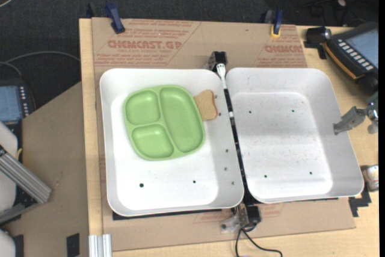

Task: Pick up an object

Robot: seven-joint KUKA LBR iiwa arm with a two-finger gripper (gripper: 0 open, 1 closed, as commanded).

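Observed two shallow white plastic bins side by side at frame centre, on a brown cardboard sheet (144,39) with red lettering.

Left bin (114,147): found a light green three-compartment plastic plate (163,122) lying flat in the upper half. Noted a small tan flat slice-shaped object (207,105) touching the plate's upper right rim, tucked between the plate and the bin's right wall, toward the bin's upper right corner.

Right bin (343,165): recorded only dark specks on the white floor.

Located the grey two-finger gripper (352,119) at the right edge of the frame, over the right bin's right rim, well apart from the plate and the slice. Largely cropped there; cannot tell whether open or closed. Saw nothing held.

Noted a blue clamp (114,17) and a yellow clamp (277,24) on the sheet's upper edge.
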